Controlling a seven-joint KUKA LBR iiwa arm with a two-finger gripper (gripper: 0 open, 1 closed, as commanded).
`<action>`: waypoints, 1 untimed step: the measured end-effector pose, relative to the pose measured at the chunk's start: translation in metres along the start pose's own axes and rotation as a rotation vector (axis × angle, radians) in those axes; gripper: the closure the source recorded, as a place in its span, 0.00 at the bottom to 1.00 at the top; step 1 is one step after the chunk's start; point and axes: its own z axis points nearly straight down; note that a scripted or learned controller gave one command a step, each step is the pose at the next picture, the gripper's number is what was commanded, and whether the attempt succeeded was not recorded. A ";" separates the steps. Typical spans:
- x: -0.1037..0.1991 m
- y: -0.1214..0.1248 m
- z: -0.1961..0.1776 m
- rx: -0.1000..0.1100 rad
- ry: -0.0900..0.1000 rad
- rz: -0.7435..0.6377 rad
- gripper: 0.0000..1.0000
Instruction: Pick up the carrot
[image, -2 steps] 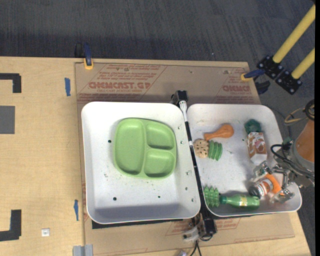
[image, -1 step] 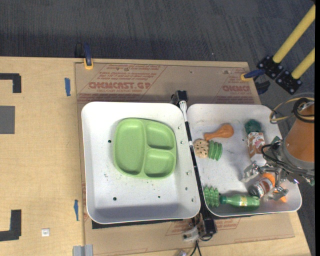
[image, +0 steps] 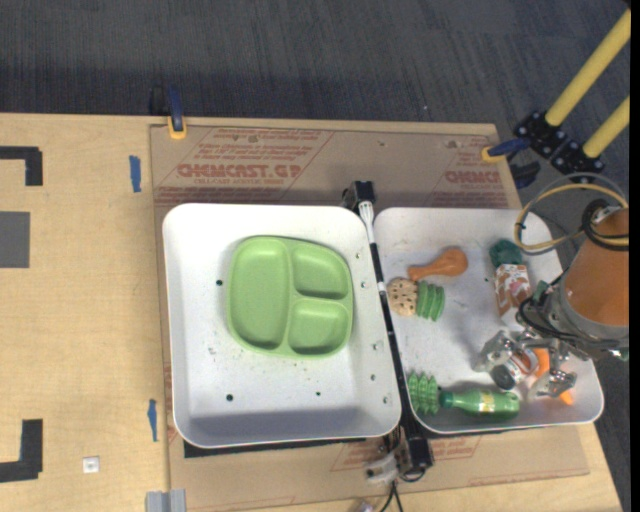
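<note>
Looking down on the bench, we see our gripper (image: 530, 365) low in the near right corner of the right bin (image: 455, 225). Bits of orange show among its fingers, likely the carrot (image: 545, 362), but we cannot tell whether they pinch it or stand spread. A green bottle (image: 482, 402) lies just beside, a drumstick (image: 440, 265) further back. The left bin (image: 195, 330) bears a green divided plate (image: 290, 295).

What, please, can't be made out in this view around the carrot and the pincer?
- Carrot: a few orange bits show under the pincer, which covers the rest in the camera view.
- Pincer grip: metal parts blur together, so contact with the carrot is unclear.
- Red-and-white packet: label too small to read.
</note>
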 end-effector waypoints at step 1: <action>0.031 -0.015 0.000 -0.001 -0.003 0.341 0.00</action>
